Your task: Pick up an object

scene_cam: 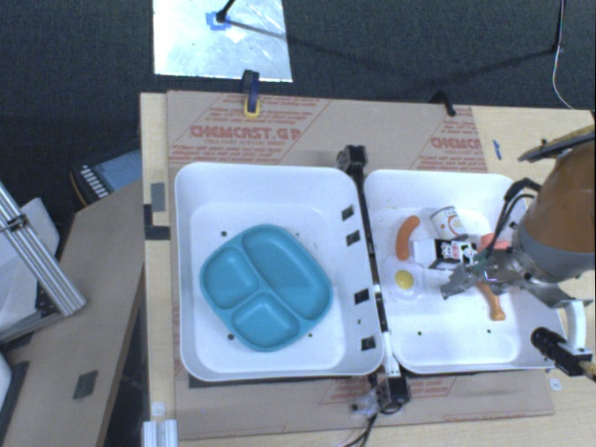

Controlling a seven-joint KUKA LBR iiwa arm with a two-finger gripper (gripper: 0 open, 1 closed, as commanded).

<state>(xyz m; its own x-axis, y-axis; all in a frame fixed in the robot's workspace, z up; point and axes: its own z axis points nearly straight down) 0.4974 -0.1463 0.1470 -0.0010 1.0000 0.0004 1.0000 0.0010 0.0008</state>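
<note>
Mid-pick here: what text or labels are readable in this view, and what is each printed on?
"CHEMCAST G P" (last letters uncertain): red print on the brown sheet behind the left bin.
Same red print, upper right of the sheet, partly cut off, not fully readable.
Label on the small white item in the right bin: too blurred.

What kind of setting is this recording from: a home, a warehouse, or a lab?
Most likely a robotics lab bench for grasping trials. Two white bins sit on a cardboard-covered bench, toy-like items such as an orange sausage lie in the right one, and the arm's gripper reaches in.
</note>
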